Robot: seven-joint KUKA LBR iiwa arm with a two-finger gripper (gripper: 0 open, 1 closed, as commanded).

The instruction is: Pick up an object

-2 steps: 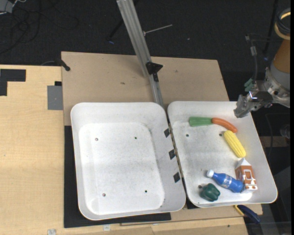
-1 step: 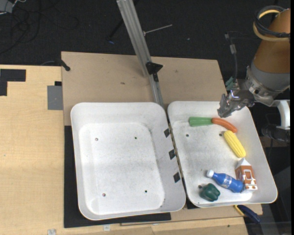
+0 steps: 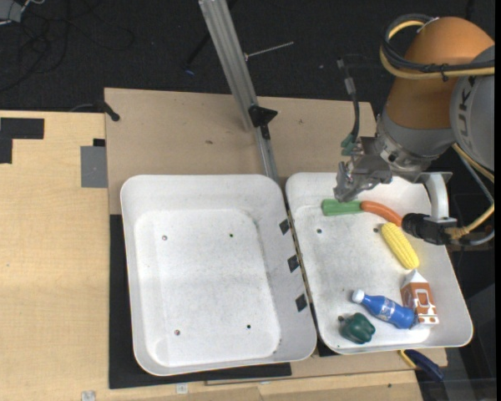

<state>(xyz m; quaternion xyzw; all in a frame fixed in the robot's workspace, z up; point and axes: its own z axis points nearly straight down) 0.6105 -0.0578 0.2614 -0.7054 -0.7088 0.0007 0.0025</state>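
Hand sits over the toy carrot's green end; finger opening cannot be determined. Carrot appears light, rigid, smooth. Grasp across its narrow mid-body.

Two shallow white plastic bins sit before you: the left bin is speckled grey with small dark dots, the right bin is plain white. In the right bin, at its far end, you see a toy carrot with an orange body and a green top. Nearer lies a yellow corn cob. Nearest, you have a blue plastic bottle with a white cap, a small orange-and-white carton and a dark green pepper. Your grey arm carries an orange band. The bench at left is pale wood with black and grey patches.
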